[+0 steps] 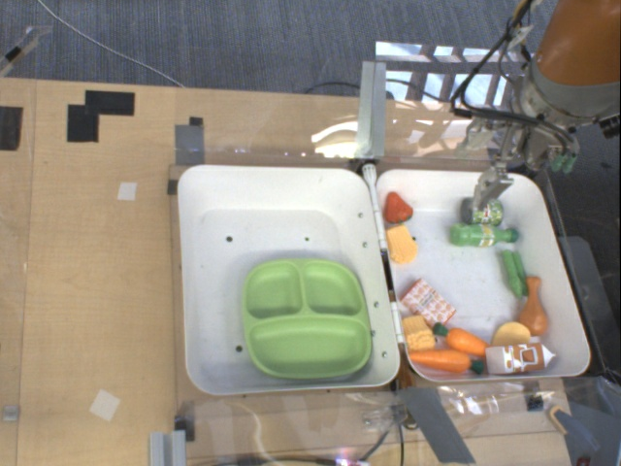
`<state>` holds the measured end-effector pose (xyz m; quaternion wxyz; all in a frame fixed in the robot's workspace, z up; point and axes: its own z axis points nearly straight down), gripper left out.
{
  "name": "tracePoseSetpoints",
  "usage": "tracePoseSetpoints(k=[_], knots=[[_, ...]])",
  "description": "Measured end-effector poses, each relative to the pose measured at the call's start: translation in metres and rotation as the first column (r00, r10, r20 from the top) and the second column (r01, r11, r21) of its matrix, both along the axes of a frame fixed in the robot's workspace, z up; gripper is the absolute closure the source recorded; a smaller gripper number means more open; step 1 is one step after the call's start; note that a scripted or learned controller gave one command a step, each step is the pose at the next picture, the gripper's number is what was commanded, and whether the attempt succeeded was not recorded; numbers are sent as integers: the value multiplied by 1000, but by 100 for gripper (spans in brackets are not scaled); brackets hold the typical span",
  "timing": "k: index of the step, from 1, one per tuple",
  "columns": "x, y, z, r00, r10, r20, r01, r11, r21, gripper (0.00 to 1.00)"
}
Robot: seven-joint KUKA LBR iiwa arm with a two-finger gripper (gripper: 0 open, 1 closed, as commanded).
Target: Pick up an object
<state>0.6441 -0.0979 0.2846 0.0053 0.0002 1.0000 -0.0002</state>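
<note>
A: Camera view. Where's the end effector (488, 205) vs. the target?

B: It hangs in the right bin (563, 260), upper part, directly over the green bottle (482, 234). Tips look just above or touching the bottle's top side; can't tell which. Can't tell either if it's open, closed or gripping anything: the fingertips blur into the bottle.

A: Bottle's long axis?

B: Lying flat, axis approx. left-right across the pic, parallel w/ the bin's back wall. The end effector sits near its mid-length, maybe slightly right of centre. So the coming move is prob. a straight drop, no sideways shift needed.

A: Room around it?

B: Decent. Back wall near but apart. The green pepper (514, 272) lies just beside the bottle's right end, below it. The red piece (397, 207) and yellow piece (401, 246) are off to the left by the divider, well apart. The clutter, i.e. carrots (452, 350), the white carton (519, 358) and the drumstick (532, 311), crowds the front edge, far from the bottle.

A: Left bin (204, 260)?

B: Holds the green divided plate (307, 316). Not in the way.

A: Risk?

B: My guess: round bottle rolls toward front or back if the fingers close along the axis instead of across it.
</note>
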Motion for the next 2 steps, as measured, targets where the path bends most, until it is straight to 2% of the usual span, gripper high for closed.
tracePoseSetpoints(k=[1, 2], knots=[[-19, -79, -185, 999, 36, 5, -36, 999, -3, 0], [25, -91, -197, 1000, -8, -13, 8, 1000, 1, 0]])
